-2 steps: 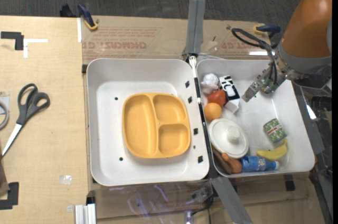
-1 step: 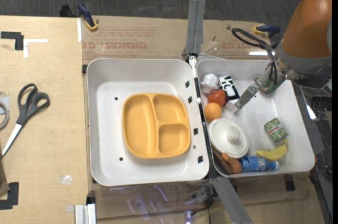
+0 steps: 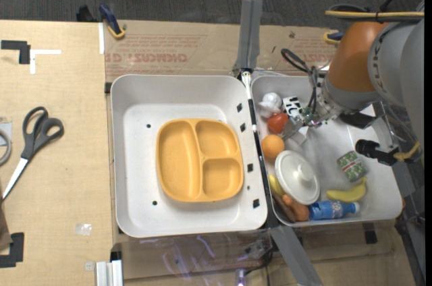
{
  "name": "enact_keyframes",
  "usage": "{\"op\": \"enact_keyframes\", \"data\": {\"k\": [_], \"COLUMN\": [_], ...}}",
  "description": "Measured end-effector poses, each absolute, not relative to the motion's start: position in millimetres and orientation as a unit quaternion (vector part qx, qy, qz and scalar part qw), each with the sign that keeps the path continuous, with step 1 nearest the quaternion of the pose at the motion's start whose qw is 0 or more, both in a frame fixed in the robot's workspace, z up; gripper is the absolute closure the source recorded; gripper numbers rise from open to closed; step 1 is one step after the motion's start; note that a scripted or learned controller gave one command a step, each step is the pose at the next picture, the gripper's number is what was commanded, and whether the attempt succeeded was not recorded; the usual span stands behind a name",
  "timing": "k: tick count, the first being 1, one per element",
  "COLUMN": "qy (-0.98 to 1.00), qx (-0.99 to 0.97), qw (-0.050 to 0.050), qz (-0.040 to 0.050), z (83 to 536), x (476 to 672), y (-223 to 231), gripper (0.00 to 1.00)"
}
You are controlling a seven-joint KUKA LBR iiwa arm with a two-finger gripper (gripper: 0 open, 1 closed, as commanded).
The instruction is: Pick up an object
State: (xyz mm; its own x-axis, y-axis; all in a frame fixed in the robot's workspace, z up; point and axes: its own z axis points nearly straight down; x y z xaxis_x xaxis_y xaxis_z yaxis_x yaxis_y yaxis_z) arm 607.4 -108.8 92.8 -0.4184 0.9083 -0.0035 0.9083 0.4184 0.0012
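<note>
- camera view looks down on two white bins side by side on the table; we see the left bin (image 3: 128,163) carrying a yellow divided plate (image 3: 200,160) laid flat in its middle, well clear of the walls.
- the right bin (image 3: 385,207) has all the loose things, so we judge the pick must come from there.
- crowded along its left wall: a white ball (image 3: 271,101), a red tomato (image 3: 277,123), an orange (image 3: 273,146), a white lid (image 3: 298,176) and a carrot (image 3: 292,207) by the near corner.
- along the near wall lie a blue bottle (image 3: 333,210) and a banana (image 3: 347,192); a small green packet (image 3: 352,164) sits apart, in more open floor.
- the arm reaches in from the right, its orange band above the far part of this bin, and the jaws (image 3: 302,124) are low, just beside the tomato.
- we cannot tell how far the jaws are spread, nor whether they have anything.
- we judge the tomato the likely target; its close neighbours leave little room.
</note>
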Motion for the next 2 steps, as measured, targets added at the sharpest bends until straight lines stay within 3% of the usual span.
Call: {"op": "enact_keyframes", "data": {"k": [1, 2], "qy": [0.811, 0.812], "qx": [0.585, 0.584], "qw": [0.002, 0.003], "qz": [0.0003, -0.0005], "z": [93.9, 103.5], "x": [629.5, 630.1], "y": [-110.4, -110.4], "gripper": [0.00, 1.00]}}
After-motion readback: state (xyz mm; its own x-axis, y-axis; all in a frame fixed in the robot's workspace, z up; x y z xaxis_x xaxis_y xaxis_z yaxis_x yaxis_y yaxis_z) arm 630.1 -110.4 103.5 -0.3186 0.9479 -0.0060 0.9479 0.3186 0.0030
